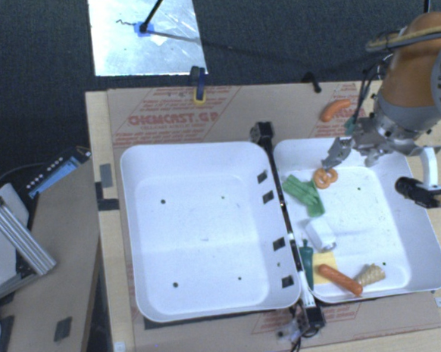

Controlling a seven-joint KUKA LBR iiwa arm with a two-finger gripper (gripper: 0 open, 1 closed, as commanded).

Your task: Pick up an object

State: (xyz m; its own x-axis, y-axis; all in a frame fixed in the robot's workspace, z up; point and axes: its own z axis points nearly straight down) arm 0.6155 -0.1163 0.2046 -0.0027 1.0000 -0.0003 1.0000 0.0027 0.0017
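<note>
The arm is seen reaching in from the right, wrist bent downward, with the gripper angled down and leftward.

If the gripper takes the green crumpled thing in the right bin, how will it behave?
The green crumpled thing looks folded and soft, so it would probably droop and not stay stiff. It seems thin, so likely light. Lying flat, it should not roll.

I see my arm cut off at three o'clock; the gripper's finger gap is too blurred to judge.
</note>
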